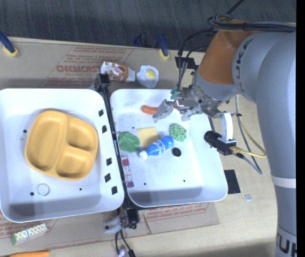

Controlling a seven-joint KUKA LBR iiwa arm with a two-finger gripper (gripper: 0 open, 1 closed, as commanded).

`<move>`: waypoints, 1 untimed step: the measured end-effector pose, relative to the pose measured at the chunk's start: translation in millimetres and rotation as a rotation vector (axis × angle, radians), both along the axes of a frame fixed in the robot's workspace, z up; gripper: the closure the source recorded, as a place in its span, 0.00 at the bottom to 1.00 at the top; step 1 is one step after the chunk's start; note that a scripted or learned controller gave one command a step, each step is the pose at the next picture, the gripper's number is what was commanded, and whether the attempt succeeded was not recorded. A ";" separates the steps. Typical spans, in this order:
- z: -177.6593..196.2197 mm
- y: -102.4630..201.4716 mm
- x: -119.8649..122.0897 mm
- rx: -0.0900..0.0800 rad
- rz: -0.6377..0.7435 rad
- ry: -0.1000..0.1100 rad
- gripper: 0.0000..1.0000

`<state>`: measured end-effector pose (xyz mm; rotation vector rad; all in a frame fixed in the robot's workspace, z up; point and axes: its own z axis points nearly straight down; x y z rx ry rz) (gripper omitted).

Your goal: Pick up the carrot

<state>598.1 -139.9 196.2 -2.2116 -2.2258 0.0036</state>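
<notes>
Carrot: lies just beside gripper.
Fingers: state cannot be told.
Risk: carrot nudged aside, grasp missed.

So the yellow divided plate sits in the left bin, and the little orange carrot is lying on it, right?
Not quite. The yellow divided plate does sit in the left bin, but the carrot is not on it. The camera view shows the carrot lying in the right bin, near its far edge, beside the gripper.
</notes>
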 end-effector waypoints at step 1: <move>-105.1 39.0 22.1 -0.001 0.012 0.001 0.00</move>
